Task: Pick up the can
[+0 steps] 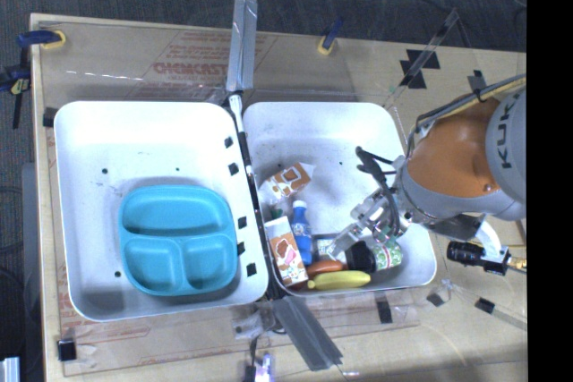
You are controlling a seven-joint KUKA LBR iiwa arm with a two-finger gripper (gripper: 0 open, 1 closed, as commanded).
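Jaws: can't tell open or closed, gripper [376, 224] too cluttered at this angle.

Left to right: left bin [81, 139] has a blue tray [177, 239]. Right bin [313, 116] has a small carton [288, 180], blue-capped bottle [301, 228], snack box [285, 253], banana [338, 280] on the front edge. Can [389, 256], green label, sits in the near-right corner, just below the gripper, hard against the bin wall.

Risk: the wall and a dark object [360, 258] beside the can leave little finger room, so a finger could land on the rim or knock the can over.

Arm [452, 165] reaches in from the right, wrist angled down-left over that corner.
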